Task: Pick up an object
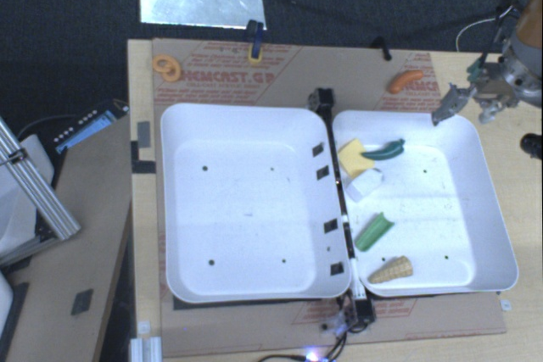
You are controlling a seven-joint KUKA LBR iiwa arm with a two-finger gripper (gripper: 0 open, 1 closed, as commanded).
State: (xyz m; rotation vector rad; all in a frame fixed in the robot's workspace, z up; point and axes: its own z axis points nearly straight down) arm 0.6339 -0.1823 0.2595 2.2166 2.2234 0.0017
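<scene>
The right bin holds a yellow block with a teal curved piece beside it, and a white piece just below them. Nearer the front lie a green pickle-shaped piece and a beige cone. My gripper hangs over the far right corner of that bin, above its rim. It is open, with nothing between its fingers, and stands well to the right of all the objects.
The left bin sits beside the right one, with black clips along the shared wall. An orange sausage-shaped toy lies on the cardboard behind the right bin. An orange ring and a yellow clamp sit at the back left.
</scene>
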